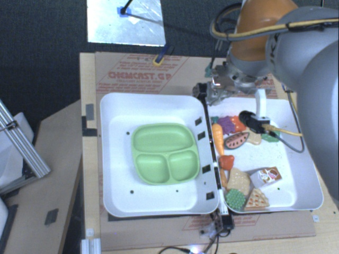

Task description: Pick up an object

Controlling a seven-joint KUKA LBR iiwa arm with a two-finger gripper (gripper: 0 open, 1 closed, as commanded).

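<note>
Seen from above, the surface (58,136) carries two white bins side by side. The left bin (114,120) holds a green divided plate (165,153), lying flat near its middle. The right bin (296,184) holds a scatter of toy foods, most of them close to its left wall. A carrot (217,136) lies lengthwise by that wall, with purple grapes (228,124) just right of its far end and a watermelon slice (237,139) beside it. A red piece (226,162) sits nearer. Then come a bread slice (239,180), a green waffle (235,199) and a pizza slice (257,199) at the near edge, the last two right against the bread. A small box (266,176) lies just right of the bread. The arm (307,62) reaches in from the right. Its gripper (212,94) hangs over the right bin's far-left corner — beyond the grapes, apart from the toys. Whether it grips anything cannot be told.
</note>
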